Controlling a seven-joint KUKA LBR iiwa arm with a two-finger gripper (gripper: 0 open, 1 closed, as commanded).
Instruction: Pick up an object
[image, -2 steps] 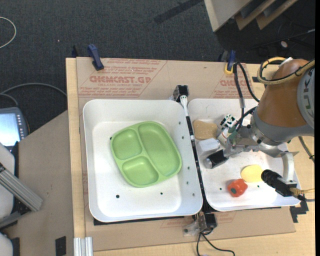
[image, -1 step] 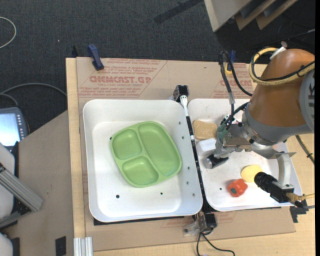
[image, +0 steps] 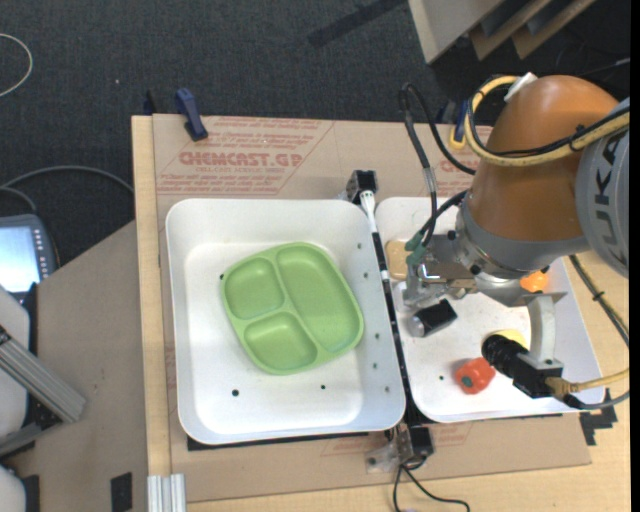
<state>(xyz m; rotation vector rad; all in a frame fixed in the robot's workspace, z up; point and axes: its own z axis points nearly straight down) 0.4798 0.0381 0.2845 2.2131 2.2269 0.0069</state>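
My gripper (image: 420, 290) hangs low over the left part of the right bin (image: 440, 400), largely hidden under the grey and orange arm. Just below it and to its right, a small black block (image: 435, 317) lies on the bin floor; I cannot tell whether they touch. A red-orange object (image: 476, 374) sits nearer the front of that bin. A yellow object (image: 512, 338) peeks out beside it. A tan piece (image: 398, 258) lies by the bin's left wall, and a small orange piece (image: 536, 282) shows under the arm.
In the left bin (image: 190, 300) a green divided plate (image: 291, 307) lies flat, near the centre. The wall between the bins runs just left of the gripper. Cables trail at the bench's back and front edges.
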